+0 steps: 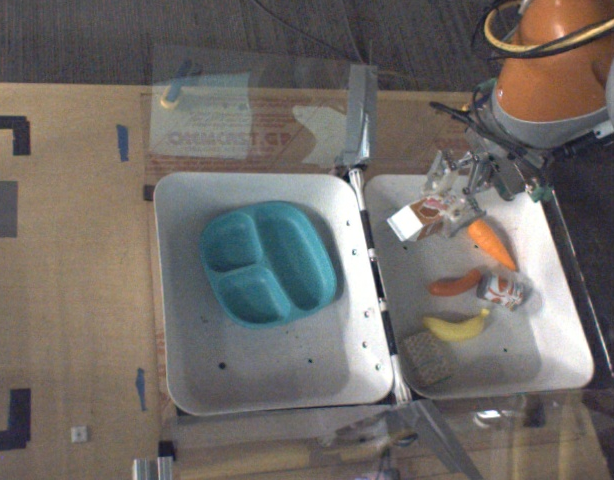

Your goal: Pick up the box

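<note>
White and brown, the box point(424, 218) lies in the right bin point(562, 353) beside the carrot point(491, 244), the claw point(453, 190) at its upper edge, grip state unclear; likely the grasping step, needing a firm close, then lift.

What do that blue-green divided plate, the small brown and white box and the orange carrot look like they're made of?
The teal divided plate looks like moulded plastic: one even colour, smooth rounded compartments, a soft sheen. The small brown and white box seems to be printed cardboard, with flat faces and sharp folded edges. The orange carrot is probably a plastic toy, given its uniform colour and smooth surface, though the view is too coarse to be sure.
</note>
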Motion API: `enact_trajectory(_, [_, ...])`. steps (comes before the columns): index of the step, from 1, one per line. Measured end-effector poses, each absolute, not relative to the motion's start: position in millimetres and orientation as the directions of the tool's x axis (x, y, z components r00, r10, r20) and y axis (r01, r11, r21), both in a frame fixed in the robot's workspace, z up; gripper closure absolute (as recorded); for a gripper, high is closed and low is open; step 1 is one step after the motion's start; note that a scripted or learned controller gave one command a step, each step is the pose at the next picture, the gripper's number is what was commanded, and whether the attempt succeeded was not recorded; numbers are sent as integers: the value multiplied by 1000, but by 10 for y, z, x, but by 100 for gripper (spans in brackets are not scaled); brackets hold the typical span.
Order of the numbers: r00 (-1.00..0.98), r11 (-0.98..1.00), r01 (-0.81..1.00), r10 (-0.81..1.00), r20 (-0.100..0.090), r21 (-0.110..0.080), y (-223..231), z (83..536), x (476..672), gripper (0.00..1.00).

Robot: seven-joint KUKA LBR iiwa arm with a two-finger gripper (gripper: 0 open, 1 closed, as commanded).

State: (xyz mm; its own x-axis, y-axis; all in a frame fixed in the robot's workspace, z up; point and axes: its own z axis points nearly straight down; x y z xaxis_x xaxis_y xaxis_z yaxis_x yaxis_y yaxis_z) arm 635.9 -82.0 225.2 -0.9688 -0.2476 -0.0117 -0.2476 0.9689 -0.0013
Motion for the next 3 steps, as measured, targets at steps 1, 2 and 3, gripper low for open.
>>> enact_trajectory(1, [-1000, 1000, -17, -17, -13, 0, -1249, 2774, 6564, 100])
enact_trajectory(2, [-998, 998, 59, 59, -12, 0, -1618, 2527, 6689, 100])
enact_trajectory(3, [-910, 910, 415, 415, -4, 1, -1697, 2399, 5726, 100])
